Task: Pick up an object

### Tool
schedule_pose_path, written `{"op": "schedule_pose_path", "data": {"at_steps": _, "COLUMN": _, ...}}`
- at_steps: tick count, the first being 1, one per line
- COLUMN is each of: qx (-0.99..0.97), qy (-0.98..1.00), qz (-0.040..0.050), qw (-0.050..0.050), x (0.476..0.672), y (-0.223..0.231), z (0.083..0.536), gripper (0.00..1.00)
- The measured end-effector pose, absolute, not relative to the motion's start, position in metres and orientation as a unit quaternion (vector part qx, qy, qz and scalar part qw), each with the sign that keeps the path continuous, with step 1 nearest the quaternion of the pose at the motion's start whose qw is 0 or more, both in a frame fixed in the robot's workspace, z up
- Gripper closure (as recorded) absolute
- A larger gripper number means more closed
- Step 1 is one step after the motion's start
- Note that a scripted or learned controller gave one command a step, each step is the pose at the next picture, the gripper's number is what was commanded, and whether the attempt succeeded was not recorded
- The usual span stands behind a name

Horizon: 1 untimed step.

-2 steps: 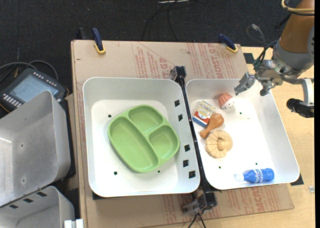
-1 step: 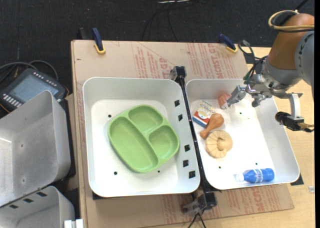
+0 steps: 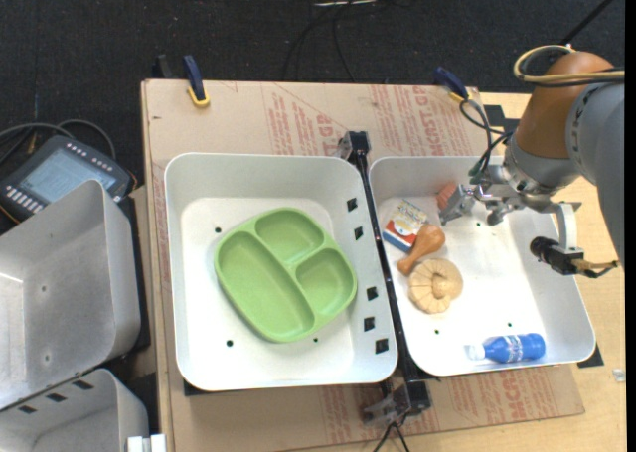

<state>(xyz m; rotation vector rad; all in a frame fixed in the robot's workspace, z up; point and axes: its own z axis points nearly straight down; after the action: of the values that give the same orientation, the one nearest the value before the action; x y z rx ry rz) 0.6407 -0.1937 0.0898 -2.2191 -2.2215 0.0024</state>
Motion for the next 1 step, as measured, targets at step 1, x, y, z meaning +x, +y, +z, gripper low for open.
{"op": "schedule_pose_path", "data": {"at_steps": 1, "qx": -0.706, "qy": -0.708, "qz": -0.0001, "qw": -0.001, "x": 0.6419, "y": -0.1937, "z": 0.1031, "gripper": 1.00}}
